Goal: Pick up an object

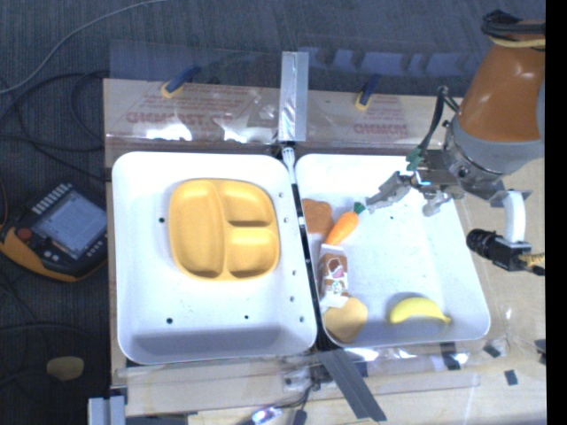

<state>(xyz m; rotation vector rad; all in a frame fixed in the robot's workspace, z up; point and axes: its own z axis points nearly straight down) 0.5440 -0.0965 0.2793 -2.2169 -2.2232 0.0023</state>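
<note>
- A dark grey carpet surrounds a wooden bench that bears two shallow white bins side by side; clear plastic sheeting lies along the bench's far edge, pinned by two yellow-and-blue clips.
- Count: two bins, one yellow tray, one carrot, one banana, one small packet, two tan bread-like pieces, one arm with one gripper.
- The carrot lies in the right bin, close to its left wall in the far half. Its long axis runs on a slant, green stem end toward the upper right, orange tip toward the lower left.
- Just beside the carrot's tip, toward the far left, sits a tan bread-like piece; whether they touch I cannot tell.
- Just below the carrot lies the small packet, long axis running near to far, against the left wall.
- At the packet's near end rests a second tan piece.
- The banana lies well apart from the carrot, near the bin's front right corner, long axis left to right.
- The gripper hangs over the far part of the right bin, up and right of the carrot's stem, its fingers spread wide with nothing between them.
- The left bin holds the yellow tray, which has three compartments.
- A handheld control pendant lies on the carpet to the left.
</note>
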